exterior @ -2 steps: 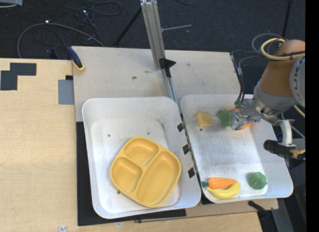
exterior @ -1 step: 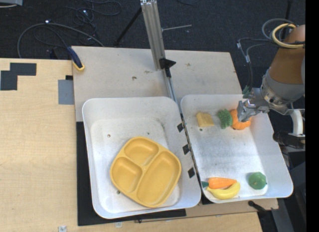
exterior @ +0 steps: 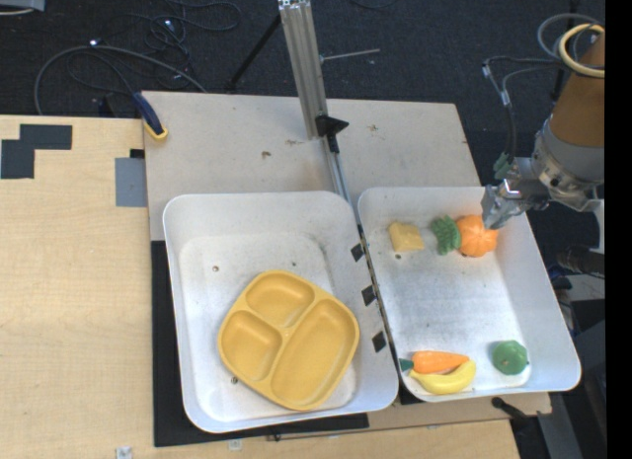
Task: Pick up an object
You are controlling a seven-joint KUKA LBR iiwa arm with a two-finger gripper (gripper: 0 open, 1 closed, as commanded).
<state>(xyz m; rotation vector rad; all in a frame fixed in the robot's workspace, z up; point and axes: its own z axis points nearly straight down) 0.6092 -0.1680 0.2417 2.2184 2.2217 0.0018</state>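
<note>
**Robot gripper poised over toy food in the right-hand bin**

Two shallow white bins sit side by side on a pale bench. The left bin [exterior: 193, 250] holds one thing: a single yellow divided plate [exterior: 288, 337] with three compartments, lying toward its near edge.

The right bin [exterior: 464, 299] holds six pieces of toy food. Along its far edge, three lie in a row: one pale yellow piece [exterior: 406, 238], one green broccoli-like piece [exterior: 445, 234] just beside it, and one orange fruit [exterior: 478, 239] touching the green piece. At the near edge lie one carrot [exterior: 438, 360] resting on one yellow banana [exterior: 444, 378], and, near the right corner, one round green piece [exterior: 510, 356].

The gripper [exterior: 497, 206] reaches in from the right and hangs at the far right corner of the right bin, directly above the orange fruit and close to it. Whether its fingers are spread or closed cannot be told from here, and nothing is seen in its grasp.

Around the bench: a light wooden tabletop [exterior: 69, 279] at left, one upright metal post [exterior: 304, 62] behind the bins, and a dark floor strewn with cables [exterior: 118, 52].
</note>
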